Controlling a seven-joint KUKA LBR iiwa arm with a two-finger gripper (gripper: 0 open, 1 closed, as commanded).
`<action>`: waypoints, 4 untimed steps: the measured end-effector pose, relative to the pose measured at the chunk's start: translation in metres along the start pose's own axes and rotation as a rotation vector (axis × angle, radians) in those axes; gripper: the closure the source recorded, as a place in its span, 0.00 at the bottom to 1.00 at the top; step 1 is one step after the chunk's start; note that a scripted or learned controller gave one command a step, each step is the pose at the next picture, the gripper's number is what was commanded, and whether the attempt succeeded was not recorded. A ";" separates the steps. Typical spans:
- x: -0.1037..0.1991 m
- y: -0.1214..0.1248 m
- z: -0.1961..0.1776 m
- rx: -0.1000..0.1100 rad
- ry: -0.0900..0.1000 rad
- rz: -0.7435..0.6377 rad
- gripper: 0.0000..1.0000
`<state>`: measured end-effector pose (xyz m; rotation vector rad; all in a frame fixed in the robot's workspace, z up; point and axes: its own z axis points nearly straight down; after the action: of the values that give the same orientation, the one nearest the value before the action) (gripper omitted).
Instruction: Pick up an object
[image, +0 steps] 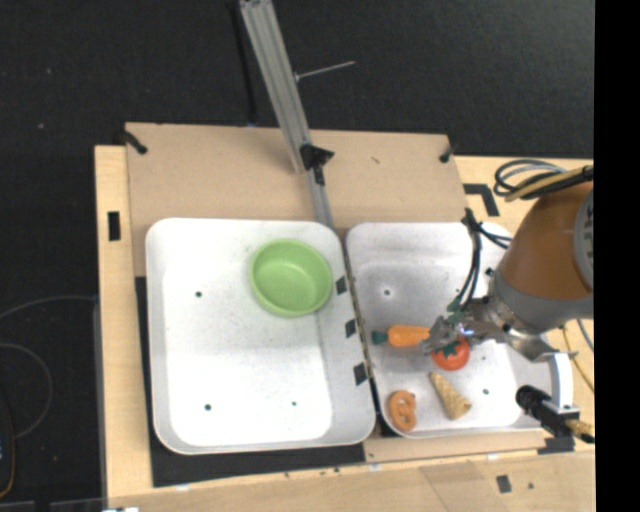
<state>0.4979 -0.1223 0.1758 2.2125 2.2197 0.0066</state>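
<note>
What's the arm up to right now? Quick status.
Gripper low in right bin, between carrot and tomato. Nothing visibly held. Cone close by.

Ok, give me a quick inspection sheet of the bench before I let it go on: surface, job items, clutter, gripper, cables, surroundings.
Surface: tan bench bearing a left bin and a right bin, side by side.
Job's things: in the right bin, a carrot, a red tomato-like piece, a cone and a small orange piece.
Clutter: green bowl in the left bin, apart from the rest.
Gripper: gripper low over the right bin, at the carrot's right end and above the red piece; a grasp cannot be confirmed.
Cables: black cables at the bench's right, above the arm.
Surroundings: metal pole slanting in from the top; dark floor.
</note>
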 end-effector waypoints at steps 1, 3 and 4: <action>-0.006 -0.007 -0.051 0.005 0.000 0.000 1.00; 0.035 0.014 -0.101 0.005 0.001 -0.003 1.00; 0.095 0.025 -0.100 0.005 0.002 -0.005 1.00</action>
<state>0.5218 -0.0270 0.2760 2.2110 2.2288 0.0033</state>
